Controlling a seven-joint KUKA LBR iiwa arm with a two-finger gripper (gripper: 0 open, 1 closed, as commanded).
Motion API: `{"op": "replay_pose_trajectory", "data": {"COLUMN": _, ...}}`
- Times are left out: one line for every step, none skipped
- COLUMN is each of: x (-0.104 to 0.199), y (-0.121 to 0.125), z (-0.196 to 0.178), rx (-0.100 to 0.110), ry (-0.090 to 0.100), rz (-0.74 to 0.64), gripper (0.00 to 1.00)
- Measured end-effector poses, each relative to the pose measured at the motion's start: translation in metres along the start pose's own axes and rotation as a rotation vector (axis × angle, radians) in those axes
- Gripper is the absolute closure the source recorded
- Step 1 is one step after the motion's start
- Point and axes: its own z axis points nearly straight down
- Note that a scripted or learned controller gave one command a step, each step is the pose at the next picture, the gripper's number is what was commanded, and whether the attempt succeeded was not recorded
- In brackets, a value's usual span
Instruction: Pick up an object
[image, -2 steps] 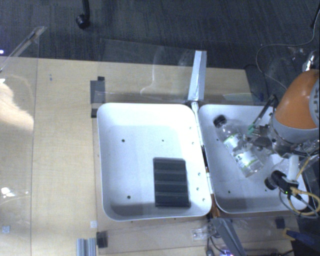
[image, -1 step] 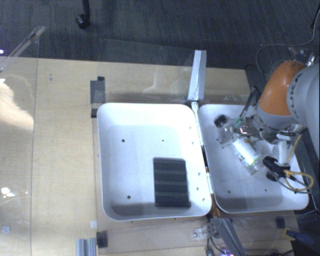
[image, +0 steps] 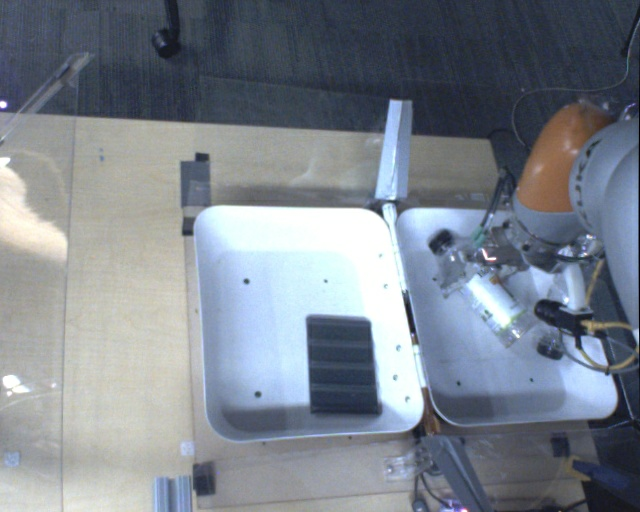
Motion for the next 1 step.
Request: {"op": "replay_pose_trajectory", "data": {"x": 0.0029, "y": -0.0032, "z": -0.0062, "rx": 0.014, "ry": 0.004, "rz": -0.009, "gripper": 1.00}}
